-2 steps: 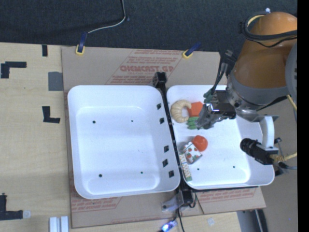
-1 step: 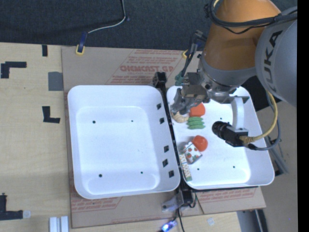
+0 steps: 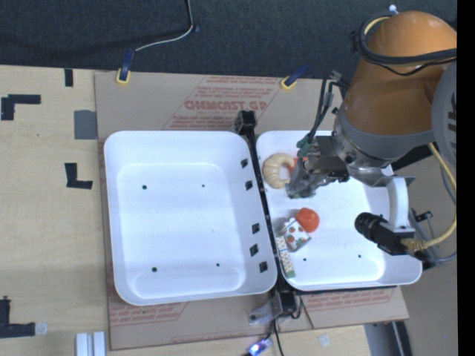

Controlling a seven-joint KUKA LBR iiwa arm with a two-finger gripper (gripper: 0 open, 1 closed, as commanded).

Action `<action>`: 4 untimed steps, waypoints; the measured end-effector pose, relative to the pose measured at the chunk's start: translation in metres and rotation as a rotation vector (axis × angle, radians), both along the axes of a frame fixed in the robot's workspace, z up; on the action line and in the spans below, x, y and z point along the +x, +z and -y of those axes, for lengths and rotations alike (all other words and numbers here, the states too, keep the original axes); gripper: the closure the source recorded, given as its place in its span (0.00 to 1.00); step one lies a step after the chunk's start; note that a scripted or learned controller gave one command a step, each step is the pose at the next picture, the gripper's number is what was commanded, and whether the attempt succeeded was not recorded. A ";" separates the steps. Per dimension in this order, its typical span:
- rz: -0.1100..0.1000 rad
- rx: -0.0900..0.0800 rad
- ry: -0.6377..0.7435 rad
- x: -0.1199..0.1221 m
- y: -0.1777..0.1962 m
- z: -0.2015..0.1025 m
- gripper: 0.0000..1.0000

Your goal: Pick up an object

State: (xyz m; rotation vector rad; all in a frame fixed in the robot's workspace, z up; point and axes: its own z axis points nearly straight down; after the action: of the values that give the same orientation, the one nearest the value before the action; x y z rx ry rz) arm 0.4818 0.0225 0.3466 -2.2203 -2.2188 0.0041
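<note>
Hiding its fingertips, the hand point(image 3: 303, 185) crowds a cream ring point(image 3: 277, 169).

Both bins are plain white: the left bin point(image 3: 178, 213) dotted with a few small black marks, the right bin point(image 3: 356, 262) likewise. In the right bin lie a cream-and-tan ring-shaped toy point(image 3: 277, 168), a red-orange ball point(image 3: 308, 219) and a white packet point(image 3: 295, 235) printed with red and green. The arm point(image 3: 404, 58) at upper right is orange above grey. The brown cardboard sheet point(image 3: 223, 102) beneath carries red lettering.

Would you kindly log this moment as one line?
gripper: low in right bin | beside cream ring | red ball, small carton: lying loose
</note>
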 end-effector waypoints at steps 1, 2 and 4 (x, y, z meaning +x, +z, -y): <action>0.010 0.001 0.007 0.055 0.050 -0.051 1.00; -0.005 -0.001 0.000 -0.001 0.006 -0.045 1.00; 0.009 0.001 0.003 0.005 0.131 -0.091 1.00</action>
State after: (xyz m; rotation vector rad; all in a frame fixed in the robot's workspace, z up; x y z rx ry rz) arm 0.4871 0.1138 0.4774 -2.2205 -2.2262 -0.0074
